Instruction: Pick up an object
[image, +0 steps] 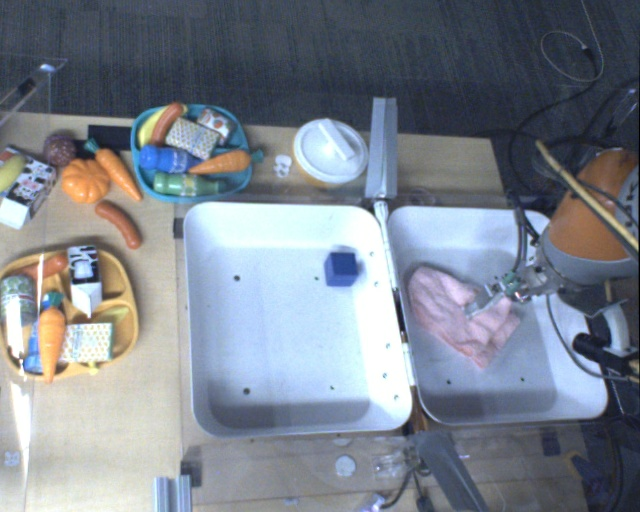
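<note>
We see our gripper (497, 297) down on the pink cloth (455, 312) in the right bin (570, 395), though we cannot tell whether it grips.

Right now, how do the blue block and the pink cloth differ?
The blue block is small, rigid and boxy; the pink cloth is larger, soft and crumpled flat. The block sits in the left bin, the cloth in the right bin. The block lies well away from the gripper; the cloth has the gripper at its right edge. Both rest on a white bin floor.
</note>
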